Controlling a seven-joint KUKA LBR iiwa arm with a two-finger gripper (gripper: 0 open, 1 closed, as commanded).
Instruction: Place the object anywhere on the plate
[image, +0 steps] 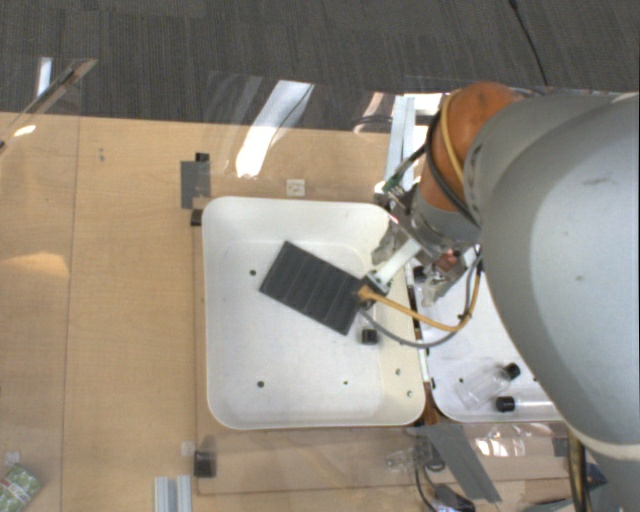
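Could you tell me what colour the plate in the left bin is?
The plate is dark grey, faintly ribbed; the camera view shows it.

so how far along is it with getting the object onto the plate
Done: nothing clear yet; the dark ribbed plate in the left bin has no object on it. In hand: the gripper hangs over the seam between the bins, close to the plate; whether it carries anything I cannot tell. Left: the placing itself; small items lie in the right bin.
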